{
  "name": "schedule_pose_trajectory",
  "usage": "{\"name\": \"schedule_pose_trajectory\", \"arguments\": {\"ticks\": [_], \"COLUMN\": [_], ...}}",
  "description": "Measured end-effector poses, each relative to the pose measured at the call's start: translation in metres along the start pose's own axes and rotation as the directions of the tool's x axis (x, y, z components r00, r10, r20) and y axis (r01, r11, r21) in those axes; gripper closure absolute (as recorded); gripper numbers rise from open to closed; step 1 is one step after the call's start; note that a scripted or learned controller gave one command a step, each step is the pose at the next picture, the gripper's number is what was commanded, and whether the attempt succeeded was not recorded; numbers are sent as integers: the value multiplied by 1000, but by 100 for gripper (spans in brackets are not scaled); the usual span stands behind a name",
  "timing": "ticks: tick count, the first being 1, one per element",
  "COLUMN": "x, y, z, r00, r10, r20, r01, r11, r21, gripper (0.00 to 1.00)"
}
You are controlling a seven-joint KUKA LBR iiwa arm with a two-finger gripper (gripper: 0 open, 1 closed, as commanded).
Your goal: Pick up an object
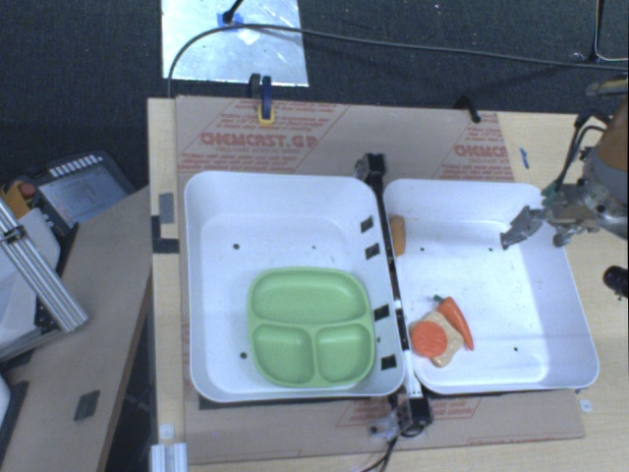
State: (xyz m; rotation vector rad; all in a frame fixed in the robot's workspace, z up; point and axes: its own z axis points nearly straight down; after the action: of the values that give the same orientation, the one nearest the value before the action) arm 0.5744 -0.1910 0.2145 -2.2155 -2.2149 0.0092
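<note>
Orange carrot point(455, 321) in right bin point(560, 293)

one fixed camera sits high above the bench point(550, 426), looking down at a slant from the near side. it takes in both white bins: left bin point(211, 200), right bin point(560, 313), plus dark floor beyond.

Two bins sit side by side on the counter point(118, 293), meeting at a central divider point(386, 283). Left of the divider, a three-compartment tray point(311, 324) lies in the left bin point(275, 205), toward its front. Right of the divider, in the right bin point(550, 313), a carrot point(455, 321), a tomato point(428, 338) and what may be a bread slice point(447, 350) cluster near the front; a small block point(397, 234) rests against the divider farther back. The end effector point(536, 226) hangs over that bin's rear right side.
</note>
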Motion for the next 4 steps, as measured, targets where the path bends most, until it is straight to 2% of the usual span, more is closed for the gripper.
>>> {"name": "schedule_pose_trajectory", "arguments": {"ticks": [1,2,4], "x": [1,6,4], "y": [3,6,0], "z": [-7,54,131], "r00": [1000,1000,1000], "r10": [-3,-3,-2], "r20": [3,1,2], "r01": [3,3,2], "r11": [1000,1000,1000], "r21": [-12,-8,-10], "gripper": [0,0,0]}}
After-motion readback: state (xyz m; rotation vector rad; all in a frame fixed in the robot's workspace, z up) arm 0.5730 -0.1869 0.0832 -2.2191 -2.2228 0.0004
